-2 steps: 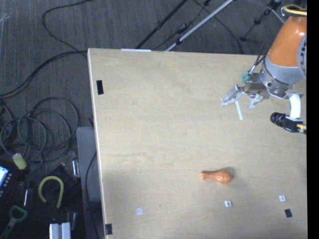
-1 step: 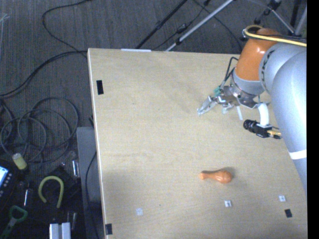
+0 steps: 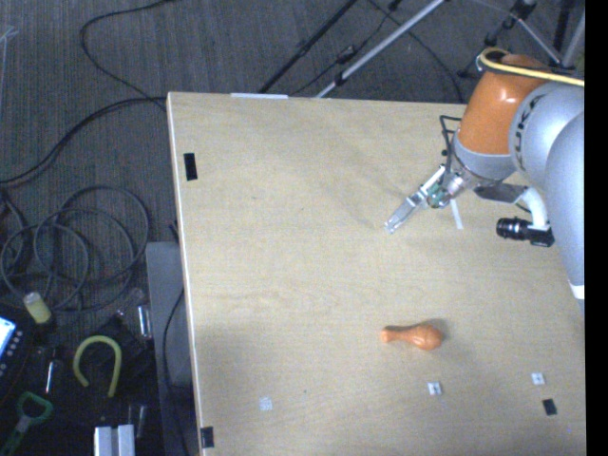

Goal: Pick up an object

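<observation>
An orange pear-shaped object (image 3: 414,335) lies on its side on the tan board (image 3: 285,274), toward the front right, its narrow end pointing left. My gripper (image 3: 425,224) hangs over the board's right middle, well behind the orange object and apart from it. Its fingers (image 3: 401,216) are spread open and nothing is between them. The grey arm with its orange band (image 3: 494,112) reaches in from the right.
Small white tags (image 3: 434,388) and black marks (image 3: 190,166) dot the board. The board's left edge drops to a carpeted floor with cables (image 3: 76,245) and tools. Tripod legs (image 3: 399,27) cross the floor behind the board.
</observation>
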Robot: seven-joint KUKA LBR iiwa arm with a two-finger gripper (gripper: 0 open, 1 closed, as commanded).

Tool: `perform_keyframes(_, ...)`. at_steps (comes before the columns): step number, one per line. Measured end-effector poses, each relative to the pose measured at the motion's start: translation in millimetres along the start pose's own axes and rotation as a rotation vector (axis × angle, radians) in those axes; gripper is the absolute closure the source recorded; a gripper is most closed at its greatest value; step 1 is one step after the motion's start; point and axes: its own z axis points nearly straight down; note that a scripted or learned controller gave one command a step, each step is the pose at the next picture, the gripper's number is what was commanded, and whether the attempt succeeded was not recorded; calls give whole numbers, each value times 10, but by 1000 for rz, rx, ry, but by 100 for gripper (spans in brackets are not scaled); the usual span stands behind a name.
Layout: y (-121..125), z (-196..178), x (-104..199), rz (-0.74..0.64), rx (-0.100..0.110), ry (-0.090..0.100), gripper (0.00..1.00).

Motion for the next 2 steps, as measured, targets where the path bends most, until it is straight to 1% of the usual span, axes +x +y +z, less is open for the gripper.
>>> perform_keyframes(1,1,0,1,0,0,0,0)
perform_keyframes(2,14,-99,4,0,-4,-1,100)
